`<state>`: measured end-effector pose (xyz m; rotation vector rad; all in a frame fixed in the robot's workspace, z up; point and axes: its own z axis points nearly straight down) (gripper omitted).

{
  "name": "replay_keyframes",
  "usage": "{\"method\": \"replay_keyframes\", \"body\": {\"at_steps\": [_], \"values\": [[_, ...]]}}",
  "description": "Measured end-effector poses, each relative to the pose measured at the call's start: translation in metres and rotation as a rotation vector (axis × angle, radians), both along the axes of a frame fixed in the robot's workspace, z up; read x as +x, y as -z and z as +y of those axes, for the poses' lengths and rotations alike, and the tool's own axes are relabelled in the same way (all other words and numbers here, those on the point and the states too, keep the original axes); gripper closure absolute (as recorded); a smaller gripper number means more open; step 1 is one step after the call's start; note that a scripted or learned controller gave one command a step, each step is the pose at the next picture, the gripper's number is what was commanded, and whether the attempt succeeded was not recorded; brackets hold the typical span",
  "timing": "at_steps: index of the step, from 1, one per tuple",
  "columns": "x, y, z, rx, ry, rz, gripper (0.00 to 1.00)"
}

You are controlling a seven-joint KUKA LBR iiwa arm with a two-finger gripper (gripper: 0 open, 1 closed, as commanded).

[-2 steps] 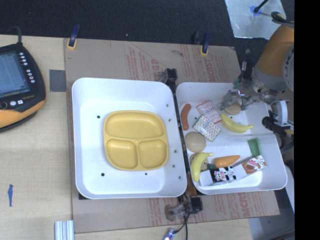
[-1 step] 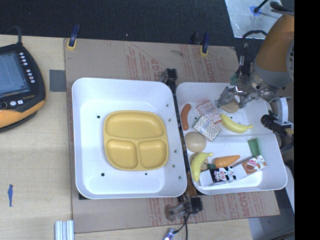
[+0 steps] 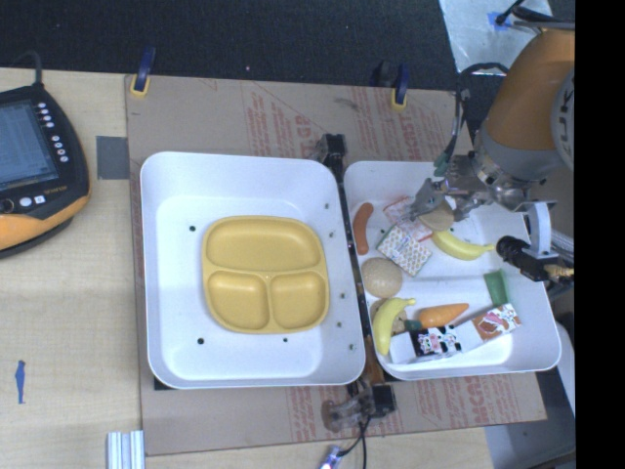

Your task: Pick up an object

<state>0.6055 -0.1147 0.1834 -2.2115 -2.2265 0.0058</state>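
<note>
My gripper (image 3: 433,196) hangs low over the far part of the right bin (image 3: 532,358). It is right above a small beige item (image 3: 437,220) and a pink-and-white packet (image 3: 398,209). Close by lie a checkered packet (image 3: 404,250), a yellow banana (image 3: 461,247) and a red sausage (image 3: 362,226). Nearer the front are a round beige potato (image 3: 383,278), a second banana (image 3: 390,323), a carrot (image 3: 442,314), a green block (image 3: 496,285), a cow-patterned carton (image 3: 431,342) and an orange-and-white packet (image 3: 496,322). Nothing is visibly held.
The left bin (image 3: 166,262) holds a yellow divided plate (image 3: 266,272). A teach pendant (image 3: 34,169) lies on the bench at the far left. The arm's orange band (image 3: 532,86) and wrist reach in over the right bin's far right corner.
</note>
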Motion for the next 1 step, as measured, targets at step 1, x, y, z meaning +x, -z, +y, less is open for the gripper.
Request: {"method": "replay_keyframes", "body": {"at_steps": [1], "values": [[-0.0362, -0.0082, 0.0563, -0.001, 0.000, 0.000, 1.00]]}}
